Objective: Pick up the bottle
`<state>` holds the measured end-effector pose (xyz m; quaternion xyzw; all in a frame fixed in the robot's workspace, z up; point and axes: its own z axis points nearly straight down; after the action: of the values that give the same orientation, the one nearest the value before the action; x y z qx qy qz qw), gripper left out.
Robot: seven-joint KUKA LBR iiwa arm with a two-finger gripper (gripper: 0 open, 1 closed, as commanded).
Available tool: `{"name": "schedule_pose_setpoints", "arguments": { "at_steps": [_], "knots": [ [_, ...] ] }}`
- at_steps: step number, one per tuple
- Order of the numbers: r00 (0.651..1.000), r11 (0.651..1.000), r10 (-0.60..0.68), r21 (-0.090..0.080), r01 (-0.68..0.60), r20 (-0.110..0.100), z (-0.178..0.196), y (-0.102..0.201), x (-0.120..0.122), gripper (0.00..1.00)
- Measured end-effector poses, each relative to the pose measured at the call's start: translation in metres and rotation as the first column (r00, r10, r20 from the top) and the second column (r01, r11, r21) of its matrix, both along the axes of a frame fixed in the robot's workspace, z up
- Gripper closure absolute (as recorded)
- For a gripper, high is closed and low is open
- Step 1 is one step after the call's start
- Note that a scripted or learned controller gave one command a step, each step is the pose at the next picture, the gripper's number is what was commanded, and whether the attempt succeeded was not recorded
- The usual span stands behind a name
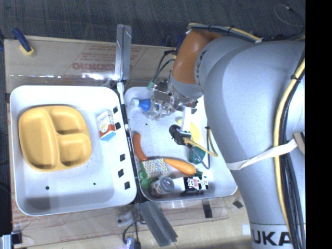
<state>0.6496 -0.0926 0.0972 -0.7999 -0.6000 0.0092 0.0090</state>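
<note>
Camera view, bench: brown board (67,61) beneath two white bins.
Right bin (220,183): bottle (165,184) lying at near edge, beside carrot (179,165).
Left bin (31,191): yellow tray (52,136).
Gripper (158,108): at far end; grip state cannot be told.
Floor (78,7): dark carpet.

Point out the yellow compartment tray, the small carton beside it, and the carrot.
yellow tray (52,137), camera view, on the divider between its compartments.
small carton (106,125), camera view, on its top face.
carrot (179,165), camera view, mid-body.
</note>
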Motion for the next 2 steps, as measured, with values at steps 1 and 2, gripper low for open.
{"name": "schedule_pose_setpoints", "arguments": {
  "at_steps": [1,2],
  "knots": [
    [1.000,1.000,0.007,0.001,-0.007,-0.002,0.010,0.001,0.000,1.00],
    [1.000,1.000,0.001,-0.003,-0.001,0.026,0.039,-0.003,0.007,1.00]
  ]
}}
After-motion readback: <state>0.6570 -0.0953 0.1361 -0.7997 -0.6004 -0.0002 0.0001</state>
